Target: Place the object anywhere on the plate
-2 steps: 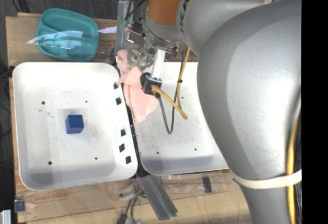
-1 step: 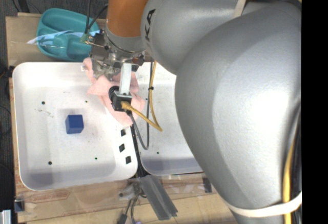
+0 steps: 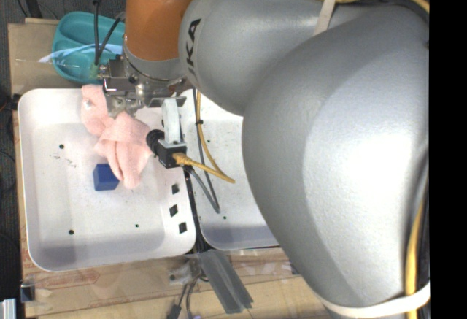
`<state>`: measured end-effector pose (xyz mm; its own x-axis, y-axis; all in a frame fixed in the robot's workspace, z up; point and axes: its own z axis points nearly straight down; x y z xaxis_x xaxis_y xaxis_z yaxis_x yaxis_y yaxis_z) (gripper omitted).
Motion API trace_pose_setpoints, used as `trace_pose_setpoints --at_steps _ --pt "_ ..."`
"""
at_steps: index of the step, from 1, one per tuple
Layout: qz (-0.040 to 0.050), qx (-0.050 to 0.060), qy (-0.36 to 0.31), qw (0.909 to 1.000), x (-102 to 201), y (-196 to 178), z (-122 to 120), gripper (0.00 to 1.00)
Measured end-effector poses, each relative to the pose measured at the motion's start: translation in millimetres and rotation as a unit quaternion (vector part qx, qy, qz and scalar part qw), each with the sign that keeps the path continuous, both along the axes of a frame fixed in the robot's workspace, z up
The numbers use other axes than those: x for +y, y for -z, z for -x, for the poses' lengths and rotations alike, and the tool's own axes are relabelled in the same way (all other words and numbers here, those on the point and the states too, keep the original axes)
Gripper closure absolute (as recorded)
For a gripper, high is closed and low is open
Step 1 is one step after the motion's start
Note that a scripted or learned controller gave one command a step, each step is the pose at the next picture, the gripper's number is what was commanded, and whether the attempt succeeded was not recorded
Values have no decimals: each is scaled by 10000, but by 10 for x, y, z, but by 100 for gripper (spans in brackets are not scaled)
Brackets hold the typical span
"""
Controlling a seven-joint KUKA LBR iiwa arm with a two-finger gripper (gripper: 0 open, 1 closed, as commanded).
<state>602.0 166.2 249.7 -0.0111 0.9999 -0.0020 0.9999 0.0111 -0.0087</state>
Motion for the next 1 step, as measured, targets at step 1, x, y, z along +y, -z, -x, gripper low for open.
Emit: trace_pose_setpoints --at_steps 1 --pt "-3 -11 -652 9979 -21 549 -67 100"
